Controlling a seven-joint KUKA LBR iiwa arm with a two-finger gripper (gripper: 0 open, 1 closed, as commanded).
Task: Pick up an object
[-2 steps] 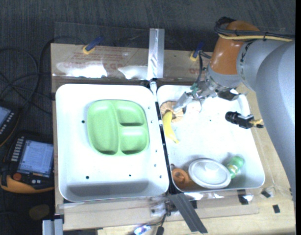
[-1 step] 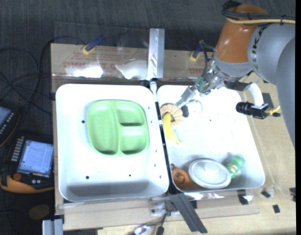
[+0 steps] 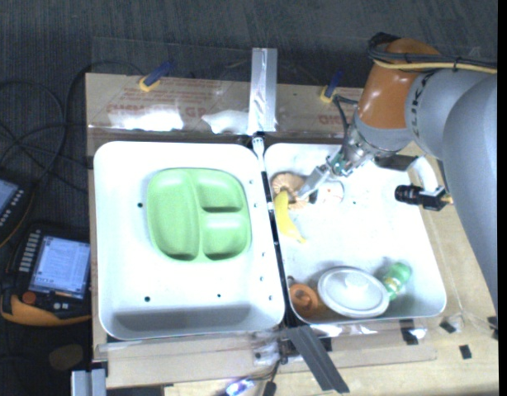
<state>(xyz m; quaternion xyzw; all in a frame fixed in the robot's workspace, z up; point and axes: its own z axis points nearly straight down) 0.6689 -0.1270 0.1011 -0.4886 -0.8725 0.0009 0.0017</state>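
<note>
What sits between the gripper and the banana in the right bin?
Nothing visible. The gripper hangs just right of the banana, with bare floor of the right bin between them. A brown object touches the banana's top end.

**A robotics lab bench, set up for testing**

A laboratory or test cell was indicated rather than a home or shop. An industrial arm with an orange band was mounted at a plain wooden bench, on which two white bins were fixed side by side. Clear plastic sheeting was held to the bench's far edge with clamps. On the dark carpeted floor, loose cables were trailed to a handheld control pendant with a lit screen. Aluminium framing was seen between the bins.
</note>
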